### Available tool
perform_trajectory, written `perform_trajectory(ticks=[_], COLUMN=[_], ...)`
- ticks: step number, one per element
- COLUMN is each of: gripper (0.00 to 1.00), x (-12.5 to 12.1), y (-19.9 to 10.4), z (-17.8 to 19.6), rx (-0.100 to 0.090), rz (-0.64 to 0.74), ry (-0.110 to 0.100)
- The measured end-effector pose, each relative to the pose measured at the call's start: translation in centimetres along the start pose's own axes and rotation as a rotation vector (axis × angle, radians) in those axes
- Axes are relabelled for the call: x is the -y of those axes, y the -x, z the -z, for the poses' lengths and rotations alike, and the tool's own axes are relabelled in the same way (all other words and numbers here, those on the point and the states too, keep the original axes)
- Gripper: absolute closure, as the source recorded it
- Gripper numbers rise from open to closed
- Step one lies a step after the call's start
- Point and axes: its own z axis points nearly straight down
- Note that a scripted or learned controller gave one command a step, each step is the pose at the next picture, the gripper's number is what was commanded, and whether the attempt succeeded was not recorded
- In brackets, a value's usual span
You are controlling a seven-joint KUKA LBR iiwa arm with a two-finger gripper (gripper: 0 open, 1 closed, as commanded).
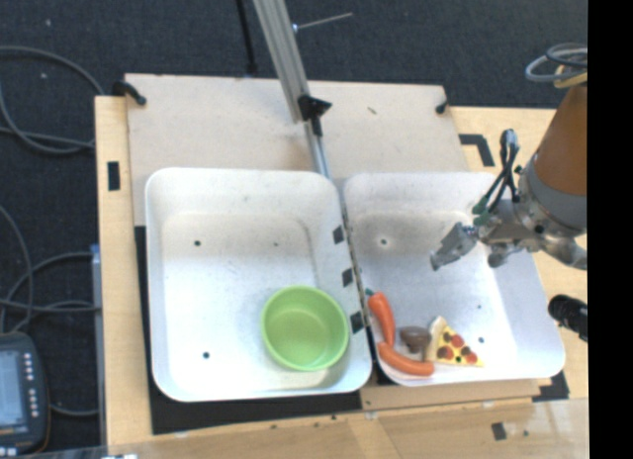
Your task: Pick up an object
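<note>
Orange carrot (382, 316); slim, tapered

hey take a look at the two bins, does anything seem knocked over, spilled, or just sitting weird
Nothing looks spilled or damaged. The green bowl sits upright in the left bin. In the right bin, the carrot, hot dog and pizza slice crowd the near-left corner. The end effector is above that bin.

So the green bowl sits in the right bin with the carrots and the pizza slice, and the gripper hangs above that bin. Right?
Not quite. The camera view shows the green bowl in the left bin. The carrots and the pizza slice do lie in the right bin, and the gripper hangs above that bin.
</note>
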Motion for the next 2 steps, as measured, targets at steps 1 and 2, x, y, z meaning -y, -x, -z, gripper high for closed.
perform_trajectory(ticks=[1, 2], gripper=[0.00, 0.00], x=[0.0, 0.0], y=[0.0, 0.1], z=[0.0, -4.2], rx=[0.000, 0.002], rz=[-0.002, -0.005], ry=[0.000, -0.005])
